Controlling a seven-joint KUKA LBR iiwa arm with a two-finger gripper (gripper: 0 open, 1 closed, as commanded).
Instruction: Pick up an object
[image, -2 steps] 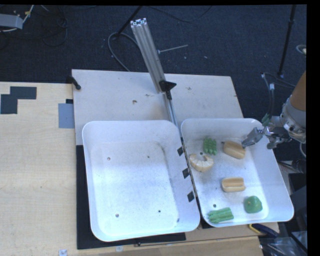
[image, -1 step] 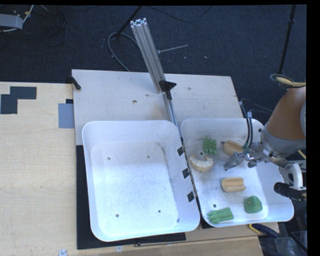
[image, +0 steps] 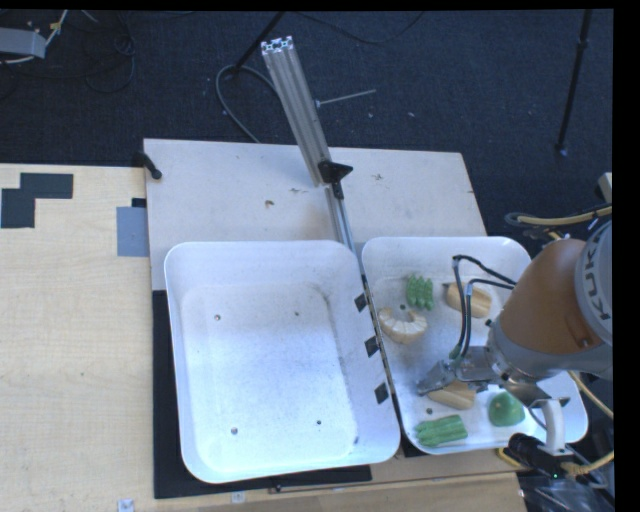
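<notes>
Light is bright and even from above, and the two white bins (image: 265, 360) come out nearly washed out, their surfaces faintly speckled with grain. The dark floor (image: 450, 80) beyond the bench falls into deep shade with little detail, and the arm (image: 550, 310) throws only a soft shadow. The picture is low in resolution and soft throughout, so small things blur.

You have: white bins 2 (image: 262, 350) (image: 440, 255) | green pieces 3 (image: 419, 292) (image: 441, 431) (image: 505, 408) | tan pieces 3 (image: 403, 326) (image: 470, 298) (image: 452, 396) | arm 1 (image: 550, 300)
</notes>
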